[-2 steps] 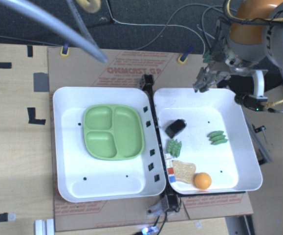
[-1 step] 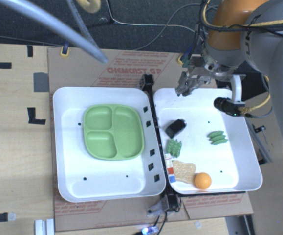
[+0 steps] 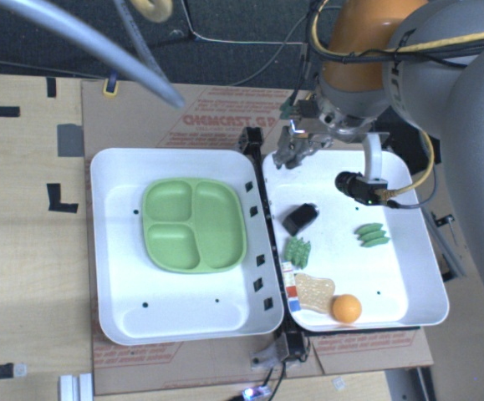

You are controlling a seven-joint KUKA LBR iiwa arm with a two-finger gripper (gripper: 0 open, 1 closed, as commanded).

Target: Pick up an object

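I see two shallow white plastic bins side by side on a cardboard sheet (image 3: pixel 225 111) printed with red lettering, itself on a pale wood-look bench (image 3: pixel 24 224).

Left bin (image 3: pixel 112 307): glossy, rounded corners. A light green divided plate (image 3: pixel 195 225) sits near its middle, matte, three compartments, softly squared outline.

Right bin (image 3: pixel 417 295): several small items on its floor, all well apart from the gripper.
- Black blocky piece (image 3: pixel 300 218), tilted, centre-left of the bin.
- Dark green leafy, knobbly toy (image 3: pixel 298 251) just below the black piece.
- Green pea-pod shape (image 3: pixel 372 235), smooth and elongated, toward the bin's right.
- Tan, speckled slab like a slice of bread (image 3: pixel 314 291) at lower left of the bin, touching a small card with red and blue marks (image 3: pixel 290 286) on its left.
- Orange ball (image 3: pixel 346 308), smooth and round, just beside the slab's lower right.

Arm enters from upper right: grey shell, rounded orange band. Gripper (image 3: pixel 290 155) hangs over the top left corner of the right bin, metallic, fingers pointing down-left; nothing visible between them. How far they are parted I cannot tell at this angle. A black cable-fed module (image 3: pixel 359 186) sits below the wrist over the bin.
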